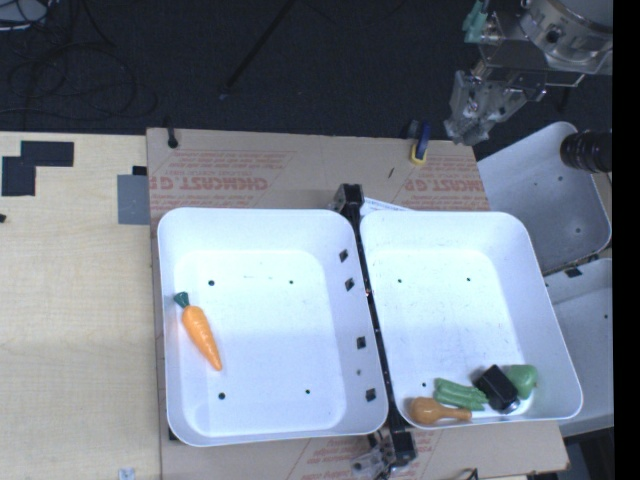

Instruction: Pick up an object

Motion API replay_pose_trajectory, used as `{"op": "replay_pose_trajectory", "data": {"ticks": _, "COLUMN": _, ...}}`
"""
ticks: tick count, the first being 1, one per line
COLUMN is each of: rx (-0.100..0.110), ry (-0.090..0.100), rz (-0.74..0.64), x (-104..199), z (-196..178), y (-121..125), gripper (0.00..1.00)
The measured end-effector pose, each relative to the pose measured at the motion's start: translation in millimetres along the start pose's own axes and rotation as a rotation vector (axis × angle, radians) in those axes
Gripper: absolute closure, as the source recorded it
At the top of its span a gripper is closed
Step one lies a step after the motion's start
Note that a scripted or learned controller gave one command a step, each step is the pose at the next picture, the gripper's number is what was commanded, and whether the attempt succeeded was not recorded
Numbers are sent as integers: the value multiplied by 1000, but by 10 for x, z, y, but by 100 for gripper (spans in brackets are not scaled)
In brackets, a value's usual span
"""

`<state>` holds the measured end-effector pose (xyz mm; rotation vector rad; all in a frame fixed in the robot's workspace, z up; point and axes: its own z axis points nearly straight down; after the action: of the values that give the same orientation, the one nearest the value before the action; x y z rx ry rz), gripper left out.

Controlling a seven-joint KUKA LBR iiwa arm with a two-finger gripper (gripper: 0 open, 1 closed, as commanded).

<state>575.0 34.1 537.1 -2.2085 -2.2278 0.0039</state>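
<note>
The two-finger metal gripper (468, 118) hangs high beyond the far edge of the bench, above the cardboard sheet (300, 173) and well clear of both bins; the step in hand looks like the approach, with no object yet chosen or touched. Finger spacing is too blurred and small to read, so how far they stand apart cannot be told, and nothing is seen held between them. The left shallow white plastic bin (180, 238) holds one thing: an orange toy carrot with a green top (201, 334), lying near its left wall, isolated and well apart from anything else. The right shallow white plastic bin (530, 258) holds a cluster in its near right corner: a tan pear-shaped toy (437, 411), a long green vegetable-like piece (459, 393), a black block (497, 387) and a rounded green piece (522, 376), packed touching or just beside one another. Judgement: the next move calls for travel toward the camera and down into one bin; the carrot offers the cleaner grasp, the cluster risks a poor closure against the wall.
</note>
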Motion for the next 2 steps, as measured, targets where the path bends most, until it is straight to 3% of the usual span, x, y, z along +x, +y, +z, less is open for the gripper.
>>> {"op": "replay_pose_trajectory", "data": {"ticks": 1, "rx": 1, "ry": -1, "rz": 1, "x": 731, "z": 2, "y": -213, "gripper": 100}}
{"op": "replay_pose_trajectory", "data": {"ticks": 2, "rx": 16, "ry": -6, "rz": 9, "x": 649, "z": 2507, "y": -208, "gripper": 100}}
